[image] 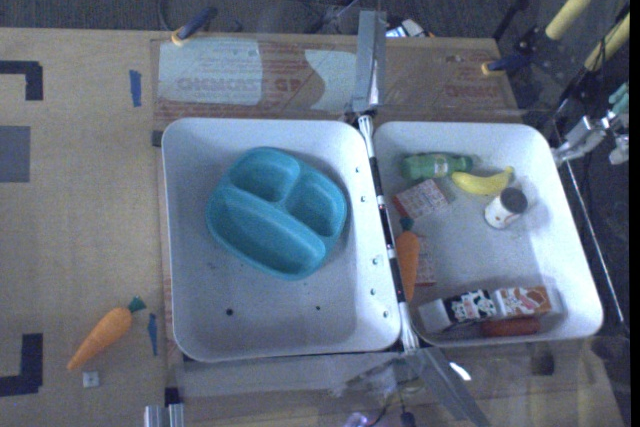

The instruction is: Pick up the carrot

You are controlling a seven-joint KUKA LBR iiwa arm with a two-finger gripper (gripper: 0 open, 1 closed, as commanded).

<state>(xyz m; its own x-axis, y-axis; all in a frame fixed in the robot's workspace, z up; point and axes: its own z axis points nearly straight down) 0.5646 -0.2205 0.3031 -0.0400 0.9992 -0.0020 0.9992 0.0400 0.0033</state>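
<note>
The gripper [598, 133] shows as a pale grey piece at the right edge, just outside the upper right corner of the right bin [578, 245], holding nothing; whether it is released or clenched cannot be told

Nearest to it inside that bin lie a banana [482, 181] and, just below the banana, a small round white cup [507, 207] with a dark centre. Left of the banana is a green bottle [437, 165] on its side, with a small printed box [422, 200] just beneath it. Along the bin's front wall lie a black and white carton [468, 307] and a red and white box [522, 301] side by side

A carrot [407, 255] lies against the left wall of the right bin, leaf end up, well apart from the gripper

The left bin [190, 295] holds a blue divided plate [278, 211]. A second carrot [100, 337] lies on the wooden bench [80, 215] beside the left bin's front left corner, tilted with its green top toward the bin
</note>
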